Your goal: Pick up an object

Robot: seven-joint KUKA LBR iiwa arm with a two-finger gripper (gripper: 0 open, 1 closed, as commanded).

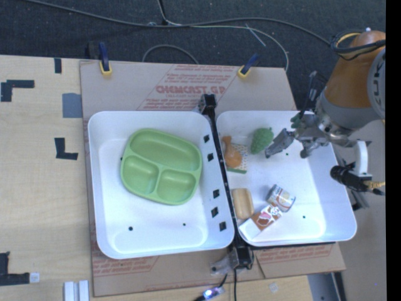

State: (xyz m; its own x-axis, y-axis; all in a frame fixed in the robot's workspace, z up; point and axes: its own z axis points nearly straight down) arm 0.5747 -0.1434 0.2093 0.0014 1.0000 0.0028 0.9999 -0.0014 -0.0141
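Observation:
In the right bin (326,231) lie a green broccoli-like toy (262,138), an orange item (233,156) by the divider, a tan bread-like piece (242,202), a small silver can (281,197) and a red-and-white packet (267,217). My gripper (293,147) hangs over the bin's upper right part, just right of the green toy. Its fingers (277,145) are spread open with nothing between them.
The left bin (103,187) holds a green divided plate (163,166). A black divider (215,168) runs between the bins. Cardboard lies under both bins, held by clamps (103,61) at the back. Cables cross the dark floor behind.

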